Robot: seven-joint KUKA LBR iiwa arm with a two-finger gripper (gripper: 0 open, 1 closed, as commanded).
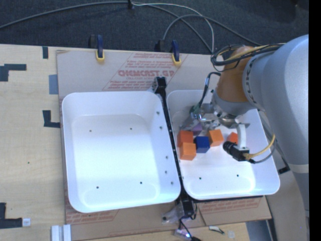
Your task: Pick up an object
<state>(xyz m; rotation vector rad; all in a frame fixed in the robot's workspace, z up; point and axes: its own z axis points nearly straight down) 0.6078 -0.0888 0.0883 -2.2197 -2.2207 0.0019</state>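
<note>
Cluster of small blocks sits in right shallow white plastic bin (261,185), toward its far-left part. You see blue cube (202,143) in middle, orange block (187,150) touching its left side, second orange block (216,137) just right of it, small purple piece (197,128) just beyond. Small orange-red piece (233,137) lies further right. Gripper (203,115) hangs over far edge of cluster, beside purple piece; you cannot tell its state. Left shallow white plastic bin (75,149) sits alongside, on cardboard sheet (140,72) clamped to wooden table (25,149).
</note>
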